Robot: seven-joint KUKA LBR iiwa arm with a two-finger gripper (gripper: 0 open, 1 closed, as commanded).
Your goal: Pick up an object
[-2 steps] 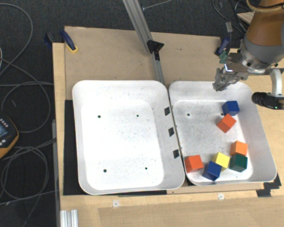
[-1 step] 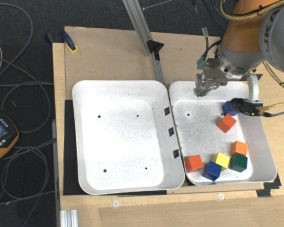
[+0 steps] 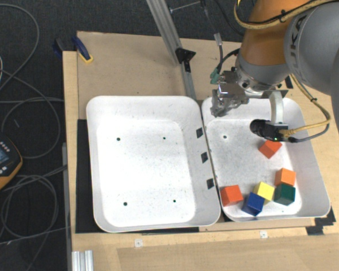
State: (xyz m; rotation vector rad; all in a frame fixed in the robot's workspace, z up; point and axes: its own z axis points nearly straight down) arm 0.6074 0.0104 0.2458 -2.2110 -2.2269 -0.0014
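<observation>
claw [image 3: 221,107]: above far-left corner of right white bin [image 3: 311,168], grip state cannot tell | small coloured cubes lie apart from it: orange cube [image 3: 269,148] mid-bin; orange [image 3: 231,195], blue [image 3: 252,204], yellow [image 3: 265,191], green [image 3: 284,194], orange [image 3: 285,176] near front edge

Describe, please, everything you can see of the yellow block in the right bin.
The yellow block is a small cube of plain, matte colour, probably painted wood or foam. It lies turned at an angle on the floor of the right bin, near the front edge. It sits in a cluster: the blue block touches it at front left, and the green block is close on its right. The gripper is well away from it.
</observation>
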